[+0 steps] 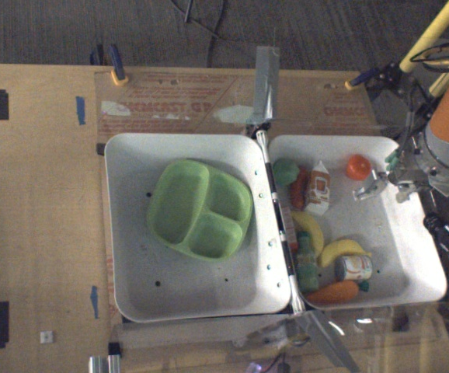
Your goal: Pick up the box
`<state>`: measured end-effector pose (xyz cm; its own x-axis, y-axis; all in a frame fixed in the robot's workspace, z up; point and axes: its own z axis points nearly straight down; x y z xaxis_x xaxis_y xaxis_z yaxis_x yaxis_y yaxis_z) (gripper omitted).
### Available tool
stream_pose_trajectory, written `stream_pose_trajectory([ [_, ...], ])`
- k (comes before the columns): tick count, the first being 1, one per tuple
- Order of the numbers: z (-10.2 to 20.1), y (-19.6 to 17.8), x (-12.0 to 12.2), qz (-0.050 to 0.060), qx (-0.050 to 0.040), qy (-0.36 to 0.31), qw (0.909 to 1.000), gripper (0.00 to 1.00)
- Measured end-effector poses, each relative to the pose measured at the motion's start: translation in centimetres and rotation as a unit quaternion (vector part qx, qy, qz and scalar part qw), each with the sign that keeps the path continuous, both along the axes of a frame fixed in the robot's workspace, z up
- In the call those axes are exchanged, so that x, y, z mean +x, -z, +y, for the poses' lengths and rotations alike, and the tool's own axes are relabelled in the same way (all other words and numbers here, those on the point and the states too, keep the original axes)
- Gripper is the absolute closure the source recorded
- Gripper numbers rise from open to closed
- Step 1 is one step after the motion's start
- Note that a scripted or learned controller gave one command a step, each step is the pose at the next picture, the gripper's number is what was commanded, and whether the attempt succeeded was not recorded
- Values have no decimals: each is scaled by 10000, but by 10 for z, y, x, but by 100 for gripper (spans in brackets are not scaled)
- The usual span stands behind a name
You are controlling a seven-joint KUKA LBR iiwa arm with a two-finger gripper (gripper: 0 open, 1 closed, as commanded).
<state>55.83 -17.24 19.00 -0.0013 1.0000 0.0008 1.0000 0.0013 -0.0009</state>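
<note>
Metal fingers of the gripper hang over the right bin, near its upper right corner, and whether the jaws are parted or closed cannot be told from this slant; nothing is visibly between them. Left of the gripper, close by, sits a small round orange-red fruit. Farther left of the gripper lies the box, a small white carton with a red and brown label, resting on the bin floor, apart from the gripper. Just left of the box lie a red oblong piece and a green rounded vegetable. Below the box, two curved yellow bananas rest near a small can with a printed label, a green bottle and a smooth orange carrot.

Both bins are shallow, white, glossy plastic with rounded corners. The left bin, left of the box across the shared rims, holds a pale green divided tray with three compartments, tilted slightly.

The bench under the bins is tan board marked with black squares and bits of blue tape. Above it, the floor is dark grey carpet with a black cable looping across. The arm, grey with an orange band, comes in from right of the box.
</note>
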Motion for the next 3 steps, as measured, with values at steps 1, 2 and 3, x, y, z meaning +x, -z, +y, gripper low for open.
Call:
stream_pose_trajectory([
  [1,-51,-74,72,-23,-18,-170,9999,0],
  [2,-38,92,44,-30,62,1208,9927,0],
  [3,-32,102,112,39,75,1589,9873,0],
])
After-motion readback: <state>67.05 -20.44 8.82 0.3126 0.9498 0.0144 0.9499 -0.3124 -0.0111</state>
